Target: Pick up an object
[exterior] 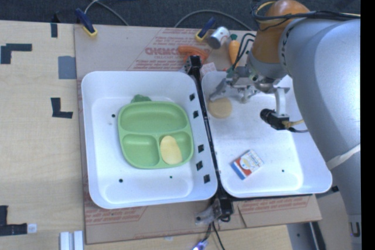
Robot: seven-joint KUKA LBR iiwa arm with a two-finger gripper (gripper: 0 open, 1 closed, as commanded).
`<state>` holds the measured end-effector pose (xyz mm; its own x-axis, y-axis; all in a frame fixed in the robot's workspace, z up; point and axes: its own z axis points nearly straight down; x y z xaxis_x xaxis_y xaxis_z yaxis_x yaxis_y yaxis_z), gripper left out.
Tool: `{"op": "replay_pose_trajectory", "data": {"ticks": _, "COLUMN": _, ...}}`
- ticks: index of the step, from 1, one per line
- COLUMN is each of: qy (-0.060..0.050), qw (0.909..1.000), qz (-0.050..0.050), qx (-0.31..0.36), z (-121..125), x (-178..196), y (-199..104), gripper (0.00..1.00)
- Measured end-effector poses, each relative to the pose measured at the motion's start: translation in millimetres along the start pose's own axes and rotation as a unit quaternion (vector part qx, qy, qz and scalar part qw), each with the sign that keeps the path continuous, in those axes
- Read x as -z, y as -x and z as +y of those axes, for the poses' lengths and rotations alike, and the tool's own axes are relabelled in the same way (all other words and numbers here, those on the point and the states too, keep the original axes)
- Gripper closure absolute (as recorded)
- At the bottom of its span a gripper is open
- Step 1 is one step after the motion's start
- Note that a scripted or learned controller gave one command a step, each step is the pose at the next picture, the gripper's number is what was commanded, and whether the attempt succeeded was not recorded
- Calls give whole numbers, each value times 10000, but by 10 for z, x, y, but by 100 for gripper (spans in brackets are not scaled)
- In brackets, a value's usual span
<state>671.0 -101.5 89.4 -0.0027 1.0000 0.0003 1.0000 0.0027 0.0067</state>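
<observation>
While the arm (328, 67) hangs over the right bin (293, 175), we read this as the approach step. The gripper (234, 86) sits at the bin's 11 o'clock, touching or just above the tan disc (221, 108); grip state we cannot tell. Next we'd want a descent and squeeze on the disc; the small card box (247, 163) at 6 o'clock is the spare target.

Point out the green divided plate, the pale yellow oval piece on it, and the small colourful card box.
Green divided plate (153, 119), camera view, bare top compartment.
Pale yellow oval piece (171, 150), camera view, its middle.
Small colourful card box (246, 164), camera view, top face.
</observation>
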Motion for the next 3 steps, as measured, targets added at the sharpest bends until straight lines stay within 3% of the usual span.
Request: {"op": "replay_pose_trajectory", "data": {"ticks": 3, "qy": -28, "qw": 10000, "qz": -15, "qx": -8, "z": -24, "x": -40, "y": -38, "gripper": 0}}
